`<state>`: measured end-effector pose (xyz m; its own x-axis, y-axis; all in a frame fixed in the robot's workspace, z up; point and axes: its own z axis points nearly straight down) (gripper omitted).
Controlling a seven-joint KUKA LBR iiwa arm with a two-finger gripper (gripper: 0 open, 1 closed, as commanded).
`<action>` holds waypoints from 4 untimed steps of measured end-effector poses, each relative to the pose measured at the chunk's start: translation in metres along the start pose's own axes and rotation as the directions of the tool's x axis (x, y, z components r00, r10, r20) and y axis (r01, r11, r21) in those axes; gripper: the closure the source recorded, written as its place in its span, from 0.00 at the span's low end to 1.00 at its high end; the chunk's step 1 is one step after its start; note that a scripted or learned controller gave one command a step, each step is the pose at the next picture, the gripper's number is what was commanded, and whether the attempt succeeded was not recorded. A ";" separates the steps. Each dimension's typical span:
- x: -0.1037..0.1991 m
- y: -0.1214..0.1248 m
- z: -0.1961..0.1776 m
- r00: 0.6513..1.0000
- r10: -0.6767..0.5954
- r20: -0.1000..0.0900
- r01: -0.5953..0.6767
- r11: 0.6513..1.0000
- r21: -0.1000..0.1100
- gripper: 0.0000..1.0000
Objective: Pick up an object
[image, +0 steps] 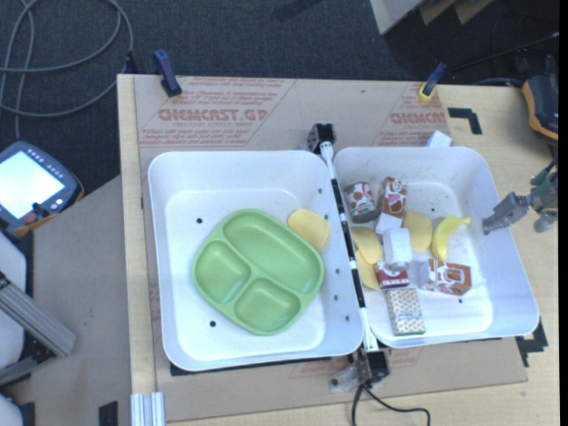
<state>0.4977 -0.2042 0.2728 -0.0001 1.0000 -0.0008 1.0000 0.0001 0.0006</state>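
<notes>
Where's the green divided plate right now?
The green divided plate lies flat in the left bin in the camera view, near its middle. A pale yellow piece touches its upper right edge, next to the divider between the bins.

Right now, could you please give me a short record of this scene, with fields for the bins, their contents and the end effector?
left bin: holds a green divided plate and a yellow piece touching the plate's upper right edge
right bin: holds a cluster of small food items, including a banana and a patterned box
end effector: at the right bin's right rim, holding nothing visible
task progress: no object picked up yet
</notes>
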 end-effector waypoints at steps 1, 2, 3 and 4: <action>0.042 0.042 0.147 1.000 0.000 0.000 0.000 1.000 -0.001 0.00; 0.047 0.086 0.188 1.000 -0.001 0.000 0.001 1.000 0.000 0.00; 0.062 0.157 0.192 1.000 -0.004 -0.004 0.004 0.998 0.059 0.00; 0.063 0.157 0.183 1.000 -0.004 -0.004 0.004 0.998 0.060 1.00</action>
<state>0.6550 -0.1409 0.0897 -0.0039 1.0000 0.0028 0.9982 0.0040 -0.0592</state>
